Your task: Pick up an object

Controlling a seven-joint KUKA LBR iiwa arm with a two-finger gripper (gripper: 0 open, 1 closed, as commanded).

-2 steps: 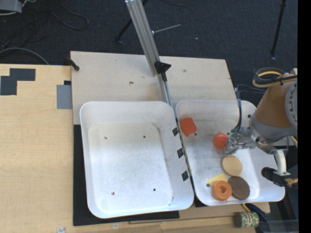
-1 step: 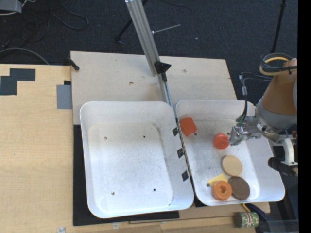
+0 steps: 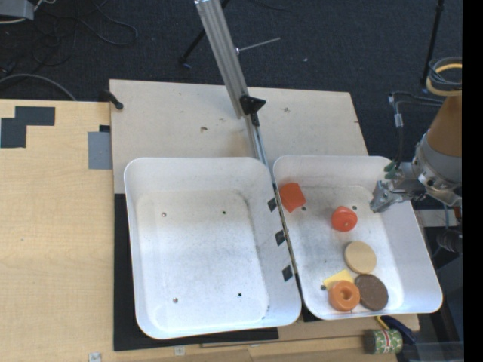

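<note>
A: Tool (image 3: pixel 379 200) position?
B: At the right bin's (image 3: pixel 423 259) far right rim, just over the inner wall. Arm (image 3: pixel 445 145) enters from the right, orange band above the wrist. Whether it is released or clenched, I cannot tell at this size. Nothing visible in its grip.
A: Objects in that bin?
B: Orange block (image 3: pixel 291 196) near the left wall, by the divider. Small red cylinder (image 3: pixel 344 219) mid-bin, near the tool but apart from it. Tan disc (image 3: pixel 361 257) below that. At the near edge, an orange ring (image 3: pixel 344 296) touching a brown disc (image 3: pixel 371 292), with a yellow piece (image 3: pixel 337 278) tucked behind the ring.
A: Open room?
B: Bare floor between the block and the cylinder, and along the far wall. The near cluster sits close to the rim. Left bin (image 3: pixel 198 247) shows bare floor.
A: Counter (image 3: pixel 181 119) edges?
B: An aluminium rail (image 3: pixel 225 59) slants down to the seam between the bins.
</note>
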